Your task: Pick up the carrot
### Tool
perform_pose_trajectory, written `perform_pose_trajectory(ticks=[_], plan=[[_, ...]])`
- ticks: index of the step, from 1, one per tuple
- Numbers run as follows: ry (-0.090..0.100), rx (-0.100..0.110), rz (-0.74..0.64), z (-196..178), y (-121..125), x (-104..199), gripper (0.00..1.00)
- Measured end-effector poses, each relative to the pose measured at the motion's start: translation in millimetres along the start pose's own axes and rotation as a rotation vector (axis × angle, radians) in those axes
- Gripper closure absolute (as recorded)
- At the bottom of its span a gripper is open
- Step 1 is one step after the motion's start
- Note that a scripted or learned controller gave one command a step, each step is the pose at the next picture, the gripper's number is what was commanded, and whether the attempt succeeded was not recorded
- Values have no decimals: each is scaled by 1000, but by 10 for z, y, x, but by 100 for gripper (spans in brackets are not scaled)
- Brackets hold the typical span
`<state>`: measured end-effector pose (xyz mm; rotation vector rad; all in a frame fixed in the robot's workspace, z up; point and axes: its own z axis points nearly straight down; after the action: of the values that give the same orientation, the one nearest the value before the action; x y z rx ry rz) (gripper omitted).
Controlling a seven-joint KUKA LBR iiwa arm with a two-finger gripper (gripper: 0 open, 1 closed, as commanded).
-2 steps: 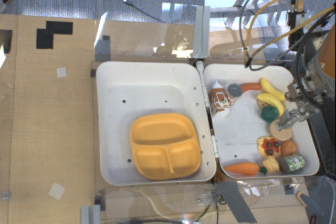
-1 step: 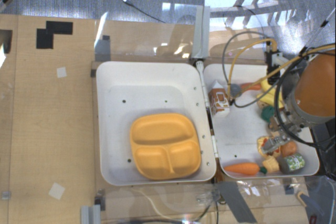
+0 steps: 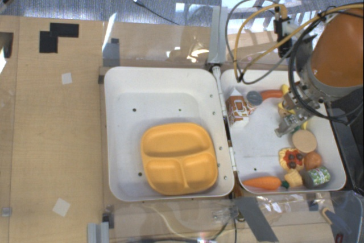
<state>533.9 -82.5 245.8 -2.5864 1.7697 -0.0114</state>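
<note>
1. The carrot (image 3: 263, 182) I am after is a small orange toy with a smooth, tapered body and a dark green stub at its thicker end.
2. It lies flat on its side, lengthwise along the near wall of the right-hand bin (image 3: 250, 145), its narrow tip pointing toward the bin's left corner.
3. Its green end is just beside a pale yellow block (image 3: 293, 178); I cannot tell whether they touch.
4. Nothing grips it; it rests free on the bin floor.
</note>
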Motion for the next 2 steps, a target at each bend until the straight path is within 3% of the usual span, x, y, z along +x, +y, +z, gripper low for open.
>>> perform_pose_trajectory(ticks=[1, 2], plan=[[-5, -4, -661, 112, -261, 374, 100], [0, -1, -988, 121, -541, 983, 100]])
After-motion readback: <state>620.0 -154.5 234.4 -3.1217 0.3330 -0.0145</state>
